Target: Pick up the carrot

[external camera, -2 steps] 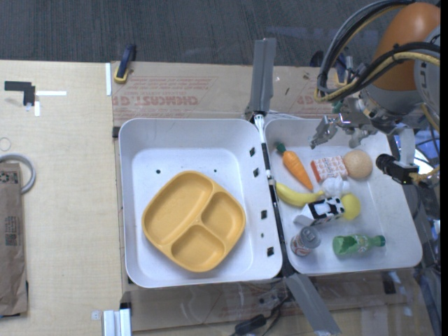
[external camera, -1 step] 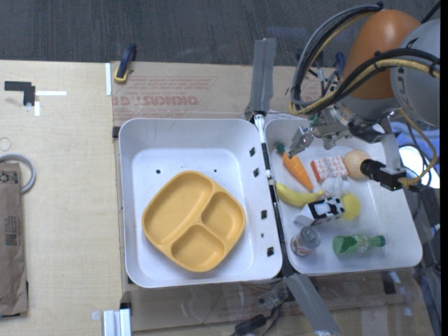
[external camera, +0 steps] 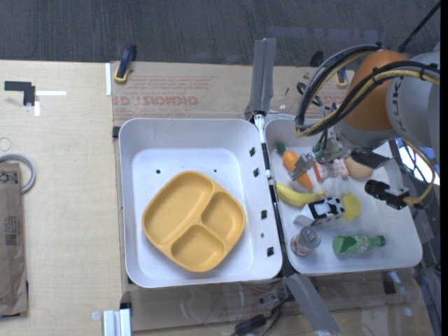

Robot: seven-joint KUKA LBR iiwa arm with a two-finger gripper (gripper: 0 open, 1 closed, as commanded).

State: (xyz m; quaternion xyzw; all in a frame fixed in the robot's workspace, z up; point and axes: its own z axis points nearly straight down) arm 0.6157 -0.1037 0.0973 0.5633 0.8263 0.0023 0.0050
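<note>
Approach step: two-finger gripper (external camera: 306, 165), finger state indiscernible, sits just right of the small orange carrot (external camera: 294, 165) in the right white bin (external camera: 402, 254); next, centre and pinch.

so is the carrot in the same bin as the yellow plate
No, the carrot lies in the right bin beside the banana, while the yellow plate sits in the left bin.

You are looking down on two bins: a yellow plate (external camera: 194, 220) is lying in the left bin (external camera: 133, 187). In the right bin (external camera: 392, 257), the gripper (external camera: 308, 165) is sitting at the carrot (external camera: 297, 169), with a banana (external camera: 297, 196), can (external camera: 305, 241) and green bottle (external camera: 358, 243) lying nearby.
</note>
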